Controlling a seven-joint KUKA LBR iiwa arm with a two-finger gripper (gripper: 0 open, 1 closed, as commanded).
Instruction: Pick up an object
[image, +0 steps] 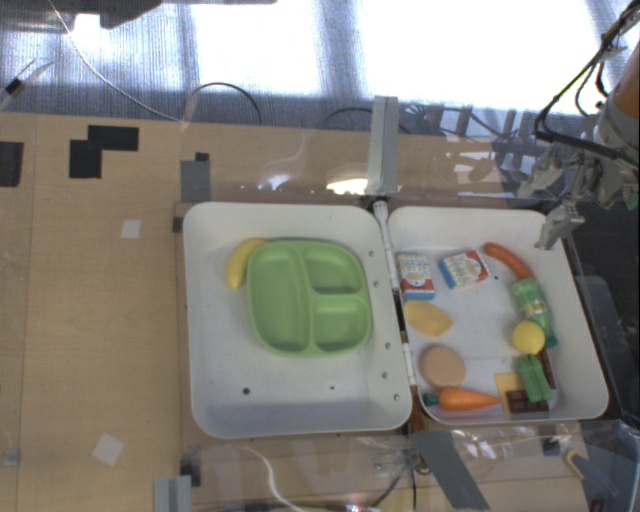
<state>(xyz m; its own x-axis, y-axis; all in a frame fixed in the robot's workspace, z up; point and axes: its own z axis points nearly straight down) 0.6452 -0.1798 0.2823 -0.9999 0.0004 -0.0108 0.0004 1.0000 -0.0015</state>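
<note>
Banana (238, 262), wedged against the green divided plate (305, 297) in the left bin (210, 400), looks awkward to pick. The sausage (508, 260) lies free in the right bin (590, 395), nearest my gripper (560, 228), which is poised over the far corner. I cannot tell how open it is.

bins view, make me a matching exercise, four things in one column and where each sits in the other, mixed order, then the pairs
Things
1. banana
2. carrot
3. green divided plate
4. lemon

Places
A. near edge of the right bin, next to the divider
B. middle of the left bin
C. far left of the left bin, tucked against the plate's rim
D. right side of the right bin, just below the green bottle

Pairs: 1-C, 2-A, 3-B, 4-D
</note>
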